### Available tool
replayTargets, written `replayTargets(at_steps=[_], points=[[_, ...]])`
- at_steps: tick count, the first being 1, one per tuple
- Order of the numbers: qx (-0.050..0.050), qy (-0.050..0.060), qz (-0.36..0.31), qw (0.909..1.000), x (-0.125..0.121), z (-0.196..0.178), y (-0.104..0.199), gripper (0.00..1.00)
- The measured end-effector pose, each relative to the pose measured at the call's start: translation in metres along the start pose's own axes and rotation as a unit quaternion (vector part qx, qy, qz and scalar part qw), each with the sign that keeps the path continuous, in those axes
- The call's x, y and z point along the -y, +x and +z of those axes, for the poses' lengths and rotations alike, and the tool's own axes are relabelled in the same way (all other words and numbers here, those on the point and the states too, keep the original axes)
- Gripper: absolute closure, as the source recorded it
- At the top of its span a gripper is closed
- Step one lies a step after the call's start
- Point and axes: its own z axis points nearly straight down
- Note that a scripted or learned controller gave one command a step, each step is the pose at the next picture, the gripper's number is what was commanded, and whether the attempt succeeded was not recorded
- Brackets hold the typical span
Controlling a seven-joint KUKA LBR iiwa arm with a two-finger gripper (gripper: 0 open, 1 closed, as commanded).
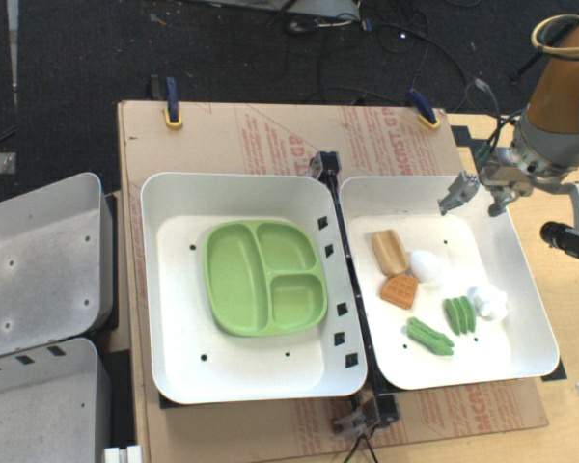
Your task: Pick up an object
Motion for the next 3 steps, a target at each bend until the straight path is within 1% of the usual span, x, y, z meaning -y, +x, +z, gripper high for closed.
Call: replayTargets(at_steps=[1, 2, 3], points=[[0.002, -0.007, -0.002, 1.0, -0.003, -0.009, 0.001, 0.0], [0.001, -0.005, 0.0, 1.0, -0.005, 0.045, -0.009, 0.0], [0.001, -0.005, -0.001, 1.0, -0.005, 0.099, -0.008, 0.0]])
